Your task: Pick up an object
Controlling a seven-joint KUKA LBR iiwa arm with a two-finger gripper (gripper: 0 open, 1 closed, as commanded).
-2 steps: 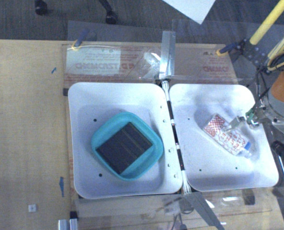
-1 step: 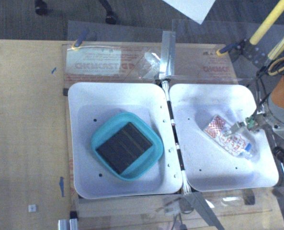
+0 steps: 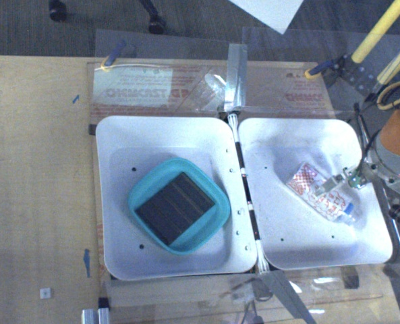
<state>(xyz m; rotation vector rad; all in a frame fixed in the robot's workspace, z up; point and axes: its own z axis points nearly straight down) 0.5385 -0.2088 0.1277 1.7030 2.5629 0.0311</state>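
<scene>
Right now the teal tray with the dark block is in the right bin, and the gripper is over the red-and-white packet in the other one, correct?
Not quite: the camera view shows the teal tray with the dark block in the left bin. The gripper is over the red-and-white packet in the right bin.

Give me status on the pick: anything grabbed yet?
Done: the arm has reached into the right bin, and the hand sits low over the red-and-white packet. In hand: nothing I can confirm; the packet appears to lie on the bin floor, and the grip is too small to read. Left: grasp and lift. The teal dish in the left bin looks untouched.
</scene>
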